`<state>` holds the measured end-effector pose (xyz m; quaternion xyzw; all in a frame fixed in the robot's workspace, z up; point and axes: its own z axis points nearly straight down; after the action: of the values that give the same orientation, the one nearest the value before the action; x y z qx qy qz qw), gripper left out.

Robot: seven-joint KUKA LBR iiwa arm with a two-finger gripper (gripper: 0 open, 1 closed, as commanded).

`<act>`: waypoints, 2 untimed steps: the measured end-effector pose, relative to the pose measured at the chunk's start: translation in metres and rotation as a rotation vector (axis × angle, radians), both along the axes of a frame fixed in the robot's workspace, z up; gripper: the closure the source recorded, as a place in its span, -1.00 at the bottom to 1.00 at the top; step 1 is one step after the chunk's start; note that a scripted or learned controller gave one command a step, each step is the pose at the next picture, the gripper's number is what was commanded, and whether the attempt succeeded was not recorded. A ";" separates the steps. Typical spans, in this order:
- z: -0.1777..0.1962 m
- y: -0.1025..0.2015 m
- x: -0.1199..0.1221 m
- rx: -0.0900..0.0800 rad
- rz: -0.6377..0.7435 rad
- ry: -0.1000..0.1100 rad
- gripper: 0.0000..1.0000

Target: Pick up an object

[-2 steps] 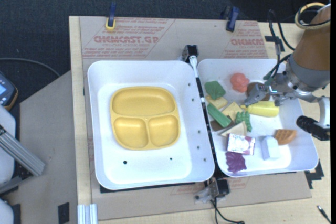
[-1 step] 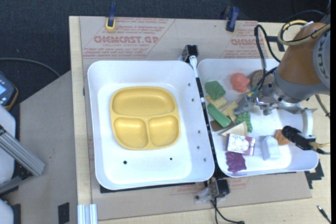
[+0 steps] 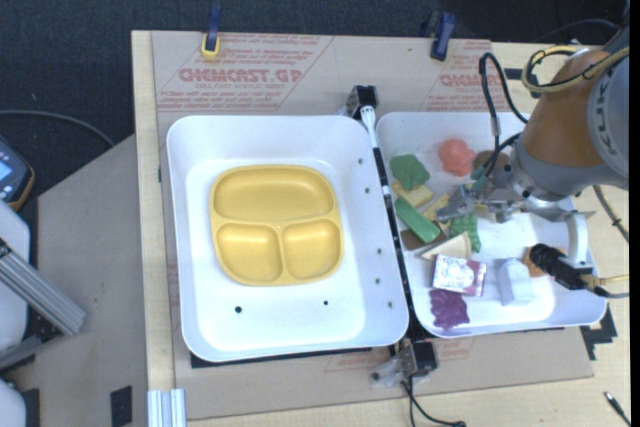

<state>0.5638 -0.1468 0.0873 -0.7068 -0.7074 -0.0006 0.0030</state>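
My gripper (image 3: 468, 205) reaches from the right into the right bin (image 3: 520, 315), low among a heap of small objects. Around it lie green pieces (image 3: 408, 169), a long green piece (image 3: 416, 220), a yellowish wedge (image 3: 452, 246) and a small green bit (image 3: 472, 237). A pink-red ball (image 3: 456, 154) rests at the bin's far side. Nearer the front sit a white-and-pink packet (image 3: 458, 273), a purple lump (image 3: 450, 308) and a grey block (image 3: 512, 281). The fingers are hidden among the clutter.
The left bin (image 3: 190, 215) holds a yellow three-compartment tray (image 3: 275, 220). A black clip row (image 3: 378, 185) runs between the bins. Cables (image 3: 490, 85) trail over the bench at the right, and blue clamps (image 3: 441, 33) hold the cardboard at the back.
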 end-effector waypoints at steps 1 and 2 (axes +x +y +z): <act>0.013 0.000 0.003 -0.001 0.000 -0.009 1.00; 0.059 -0.008 0.004 -0.009 -0.001 -0.010 1.00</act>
<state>0.5677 -0.1543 0.1462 -0.7072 -0.7070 -0.0013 -0.0037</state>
